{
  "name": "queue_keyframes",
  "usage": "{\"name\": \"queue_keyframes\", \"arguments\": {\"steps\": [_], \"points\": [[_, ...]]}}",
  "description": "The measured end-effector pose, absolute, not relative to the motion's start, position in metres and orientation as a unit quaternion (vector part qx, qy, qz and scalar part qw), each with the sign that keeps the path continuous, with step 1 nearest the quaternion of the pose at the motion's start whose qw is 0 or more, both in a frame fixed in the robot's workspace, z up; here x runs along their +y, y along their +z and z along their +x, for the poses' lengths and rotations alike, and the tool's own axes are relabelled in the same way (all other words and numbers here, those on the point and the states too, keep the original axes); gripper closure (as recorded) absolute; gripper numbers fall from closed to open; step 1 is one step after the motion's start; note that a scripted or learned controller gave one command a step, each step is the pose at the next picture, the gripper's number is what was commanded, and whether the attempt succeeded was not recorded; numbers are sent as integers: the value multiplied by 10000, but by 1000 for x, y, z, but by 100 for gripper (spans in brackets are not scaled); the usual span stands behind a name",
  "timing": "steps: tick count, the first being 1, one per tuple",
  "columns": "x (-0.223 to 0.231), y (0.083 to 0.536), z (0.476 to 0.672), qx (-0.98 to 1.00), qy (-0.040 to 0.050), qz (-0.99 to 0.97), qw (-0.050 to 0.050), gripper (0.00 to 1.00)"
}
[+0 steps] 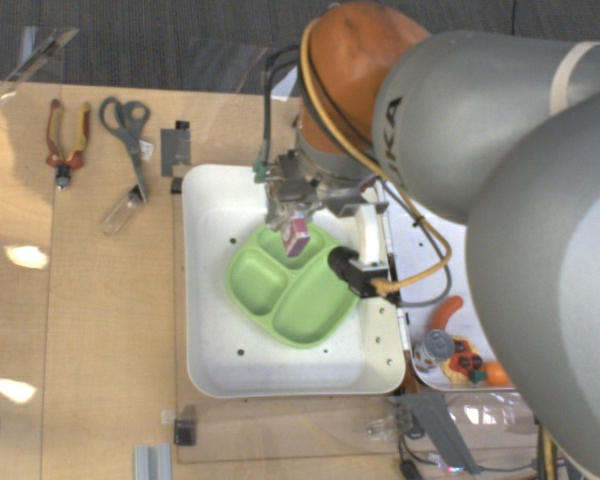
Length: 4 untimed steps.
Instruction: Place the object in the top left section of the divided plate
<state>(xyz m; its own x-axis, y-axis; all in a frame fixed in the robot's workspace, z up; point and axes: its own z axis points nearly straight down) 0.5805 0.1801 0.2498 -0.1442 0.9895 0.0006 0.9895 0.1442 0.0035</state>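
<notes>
Our gripper (292, 218) hangs over the green divided plate (298, 318), fingers clamped on a small purple-and-white object (297, 236) just above the plate's upper section. We judge carrying nearly done; lowering and release remain, inside the left white bin (210, 348).

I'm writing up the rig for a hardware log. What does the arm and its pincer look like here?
The arm has bulky, rounded grey links, with an orange band above the wrist and dark lettering on the grey shell. Yellow and black cables loop along it. The pincer is a small metallic assembly with a white block beside it.
</notes>
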Motion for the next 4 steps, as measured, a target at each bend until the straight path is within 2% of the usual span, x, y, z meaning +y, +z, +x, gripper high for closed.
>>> {"name": "queue_keyframes", "arguments": {"steps": [1,2,3,4], "points": [[180,250,581,7563,15,6542,11,0],[181,261,582,7589,30,6512,24,100],[118,273,536,7408,23,6717,15,100],[137,302,531,8636,24,5042,22,100]]}}
